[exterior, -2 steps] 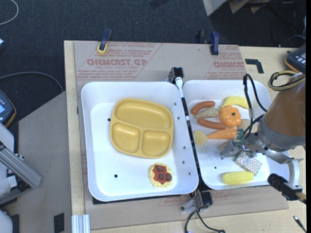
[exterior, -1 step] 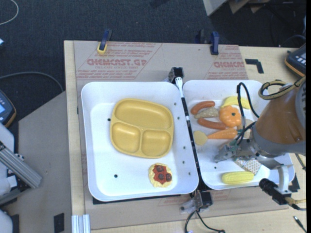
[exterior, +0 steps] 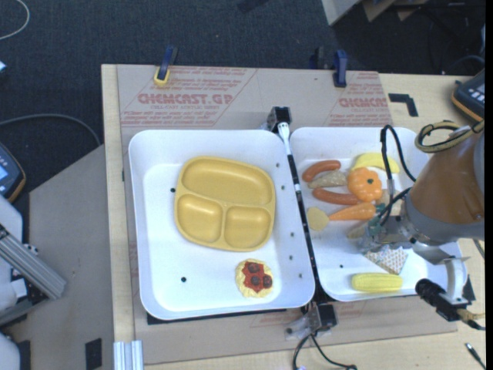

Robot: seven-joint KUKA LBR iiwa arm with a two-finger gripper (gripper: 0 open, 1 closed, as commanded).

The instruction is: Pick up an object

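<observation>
My gripper (exterior: 375,234) is low in the right bin (exterior: 339,272), reaching in from the right under the orange-banded arm (exterior: 451,187). It hangs just over a pale checked wedge (exterior: 390,260) and beside the tip of a carrot (exterior: 350,213). Close by lie two sausages (exterior: 322,169), an orange pumpkin-like fruit (exterior: 365,183), a yellow fruit (exterior: 371,161) and a corn cob (exterior: 377,282). A small pale round piece (exterior: 317,220) sits at the bin's left wall. The arm hides part of the bin's right side.
The left bin (exterior: 154,206) holds a yellow divided plate (exterior: 225,203) and a small toy pizza (exterior: 256,278). A black divider rail (exterior: 296,206) runs between the bins. Cables loop near the arm at the right.
</observation>
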